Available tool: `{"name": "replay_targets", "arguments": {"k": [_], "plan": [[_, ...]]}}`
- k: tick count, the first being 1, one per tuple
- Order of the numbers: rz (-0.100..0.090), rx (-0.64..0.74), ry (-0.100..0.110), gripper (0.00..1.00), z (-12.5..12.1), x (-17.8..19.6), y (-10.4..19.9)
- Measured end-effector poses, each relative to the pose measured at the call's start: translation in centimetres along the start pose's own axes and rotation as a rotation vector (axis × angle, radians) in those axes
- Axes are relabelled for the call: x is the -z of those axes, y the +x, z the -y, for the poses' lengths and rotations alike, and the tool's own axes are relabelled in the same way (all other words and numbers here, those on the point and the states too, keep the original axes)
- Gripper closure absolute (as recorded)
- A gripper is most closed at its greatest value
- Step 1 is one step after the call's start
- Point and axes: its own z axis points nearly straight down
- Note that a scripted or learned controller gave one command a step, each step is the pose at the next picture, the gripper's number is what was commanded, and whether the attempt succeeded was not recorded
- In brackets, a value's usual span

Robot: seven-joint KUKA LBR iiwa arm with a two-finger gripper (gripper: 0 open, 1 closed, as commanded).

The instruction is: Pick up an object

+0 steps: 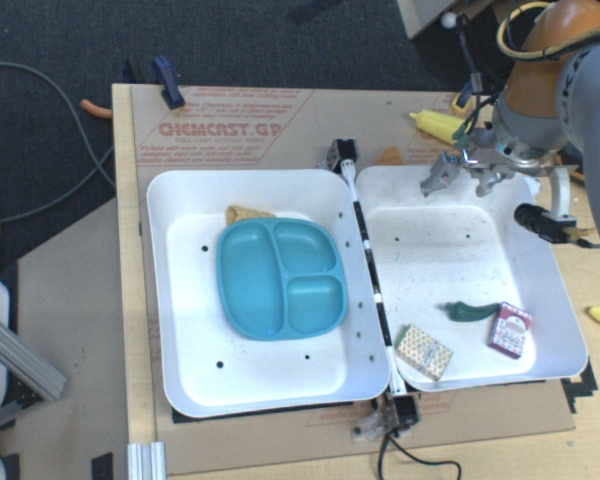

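A grey KUKA arm's gripper (466, 176) hangs over the far rim of the right bin (550, 298), fingers spread apart and holding nothing. Near that bin's front edge lie a green pepper-like object (470, 311), a pink carton (510, 330) and a patterned tan box (423, 352). A teal divided plate (280, 276) sits in the left bin (180, 268).

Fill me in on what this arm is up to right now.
The grey arm reaches in from the right, its pincer above the far edge of the right bin, with nothing between its fingers. That bin holds a green object, a pink box and a patterned packet near its front. A blue divided tray sits in the left bin. Nothing is picked up yet.
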Motion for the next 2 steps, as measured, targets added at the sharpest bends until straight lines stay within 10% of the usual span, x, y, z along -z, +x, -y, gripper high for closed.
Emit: {"name": "replay_targets", "arguments": {"k": [1, 2], "plan": [[0.000, -0.004, 0.005, 0.00, 9.7, -5.6, -4.3], [-0.013, 0.003, 0.007, 0.00, 0.5, -6.4, -7.2]]}}
